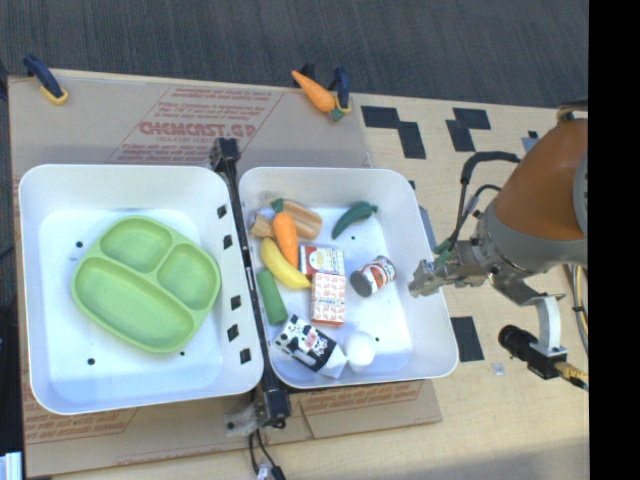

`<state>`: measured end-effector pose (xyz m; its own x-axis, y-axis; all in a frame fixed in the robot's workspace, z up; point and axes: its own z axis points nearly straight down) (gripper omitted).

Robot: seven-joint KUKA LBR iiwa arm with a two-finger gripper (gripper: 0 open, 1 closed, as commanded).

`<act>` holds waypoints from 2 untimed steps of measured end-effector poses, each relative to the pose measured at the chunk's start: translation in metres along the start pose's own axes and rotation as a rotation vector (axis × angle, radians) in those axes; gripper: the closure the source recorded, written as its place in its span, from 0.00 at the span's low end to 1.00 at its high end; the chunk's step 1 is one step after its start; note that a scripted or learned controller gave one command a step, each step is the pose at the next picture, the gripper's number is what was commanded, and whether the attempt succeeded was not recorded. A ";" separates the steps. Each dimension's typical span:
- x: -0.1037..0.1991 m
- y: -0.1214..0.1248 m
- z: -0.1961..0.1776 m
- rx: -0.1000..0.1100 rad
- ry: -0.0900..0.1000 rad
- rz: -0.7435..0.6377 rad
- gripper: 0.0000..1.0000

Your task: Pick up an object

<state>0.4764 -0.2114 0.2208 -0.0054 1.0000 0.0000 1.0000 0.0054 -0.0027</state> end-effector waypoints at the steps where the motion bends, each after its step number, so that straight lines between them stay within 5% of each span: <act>1: 0.000 0.103 -0.050 -0.003 0.000 0.000 1.00; 2: 0.001 0.089 0.079 0.001 0.001 0.000 1.00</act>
